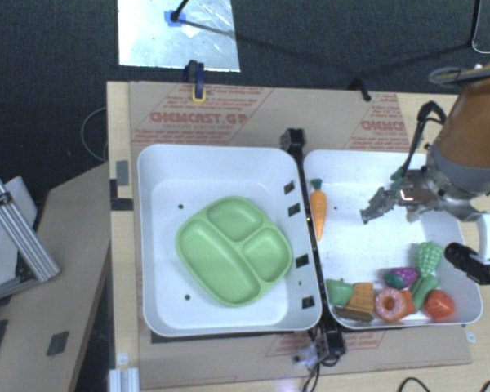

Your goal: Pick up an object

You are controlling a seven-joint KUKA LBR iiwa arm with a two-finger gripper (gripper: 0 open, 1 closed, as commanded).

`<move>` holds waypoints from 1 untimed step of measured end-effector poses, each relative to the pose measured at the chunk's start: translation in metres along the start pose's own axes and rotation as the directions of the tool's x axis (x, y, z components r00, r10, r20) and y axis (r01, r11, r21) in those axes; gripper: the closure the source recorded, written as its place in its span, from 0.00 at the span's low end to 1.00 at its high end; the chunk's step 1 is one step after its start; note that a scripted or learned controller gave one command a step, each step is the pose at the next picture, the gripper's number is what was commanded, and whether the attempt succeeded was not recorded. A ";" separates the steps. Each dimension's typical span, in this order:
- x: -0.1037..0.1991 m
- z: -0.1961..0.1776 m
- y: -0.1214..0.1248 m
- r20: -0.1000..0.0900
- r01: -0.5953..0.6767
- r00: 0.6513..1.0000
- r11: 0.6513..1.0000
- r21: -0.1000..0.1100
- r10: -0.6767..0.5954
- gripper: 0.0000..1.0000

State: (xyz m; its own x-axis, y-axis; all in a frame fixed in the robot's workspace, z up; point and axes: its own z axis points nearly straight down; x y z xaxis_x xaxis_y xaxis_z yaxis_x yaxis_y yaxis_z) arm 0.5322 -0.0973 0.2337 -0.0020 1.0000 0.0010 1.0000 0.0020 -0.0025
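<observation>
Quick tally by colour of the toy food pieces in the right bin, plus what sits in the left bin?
Right bin:
Orange: 1, carrot
Green: 3, corn, cucumber, green piece
Purple: 1, grapes
Pink: 1, donut
Red: 1, tomato
Tan: 1, waffle
Left bin: 1 green plate
Total: 9

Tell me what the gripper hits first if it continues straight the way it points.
Probably the orange toy carrot by the right white bin's left wall; the two-finger gripper points left toward it, though its height is unclear.

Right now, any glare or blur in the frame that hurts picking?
Camera view: even overhead light, soft shadows in both bins; glare on the foil sheet off-bench; toy carrot sharp; gripper slightly soft.
</observation>
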 end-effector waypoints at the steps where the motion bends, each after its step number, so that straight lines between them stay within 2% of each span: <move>1: -0.001 0.063 -0.002 0.000 -0.001 1.000 1.000 0.002 0.001 0.00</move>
State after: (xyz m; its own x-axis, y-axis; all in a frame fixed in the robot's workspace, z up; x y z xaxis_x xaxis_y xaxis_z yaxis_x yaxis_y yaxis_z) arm 0.5300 -0.0977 0.1706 -0.0011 1.0000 0.0011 1.0000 0.0011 -0.0044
